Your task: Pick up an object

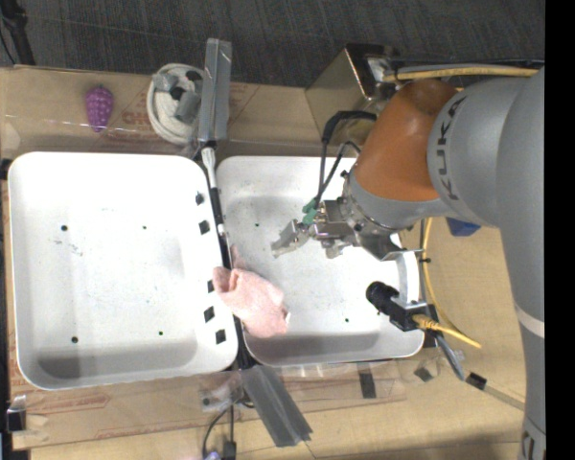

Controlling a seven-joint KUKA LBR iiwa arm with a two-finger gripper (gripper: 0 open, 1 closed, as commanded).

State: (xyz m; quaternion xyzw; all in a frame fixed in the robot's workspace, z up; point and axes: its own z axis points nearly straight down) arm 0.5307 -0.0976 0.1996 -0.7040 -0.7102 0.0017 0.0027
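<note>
One pink cloth (254, 302), right bin (268, 185), long axis upper-left to lower-right.

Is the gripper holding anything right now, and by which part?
Nothing visibly held: the gripper hangs above the right bin, apart from the pink cloth lying at that bin's lower-left corner.

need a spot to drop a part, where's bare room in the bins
The left bin floor is all bare. In the right bin, the top-left corner is free; the pincer fills the middle and the pink cloth the bottom-left corner.
</note>
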